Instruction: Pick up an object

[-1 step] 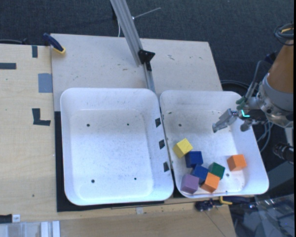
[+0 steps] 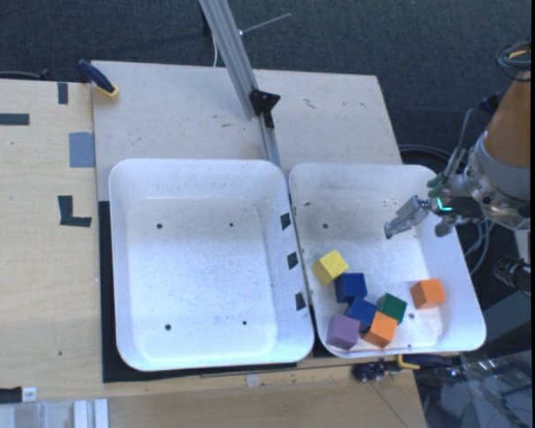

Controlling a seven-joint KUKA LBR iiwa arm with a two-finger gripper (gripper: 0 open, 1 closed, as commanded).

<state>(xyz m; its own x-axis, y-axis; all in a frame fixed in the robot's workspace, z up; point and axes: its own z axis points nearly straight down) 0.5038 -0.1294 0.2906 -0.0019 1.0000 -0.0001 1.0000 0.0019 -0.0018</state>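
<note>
1. Nearest the camera, along the right bin's [image 2: 446, 266] near rim, sit a purple cube [image 2: 343, 330] and an orange cube [image 2: 382, 328], the purple one at the left end of the cluster.
2. Just behind them lie two blue cubes: one [image 2: 363, 311] between the purple and orange, another [image 2: 350, 286] a little farther back; a green cube [image 2: 392, 307] touches the orange cube's far side.
3. A yellow cube [image 2: 331, 265] sits at the cluster's far left, tilted on a corner (or so it looks).
4. A second orange cube [image 2: 427, 292] stands alone to the right, apart from the rest.
5. The gripper [image 2: 422, 215] hangs over the right bin's far right part, well apart from all the cubes; its fingers [image 2: 405, 218] are spread, with nothing between them.
6. The arm's grey wrist and orange band [image 2: 515, 123] come in from the right.
7. The left bin [image 2: 196, 266] lies beside the right one on the pale bench [image 2: 178, 114].
</note>
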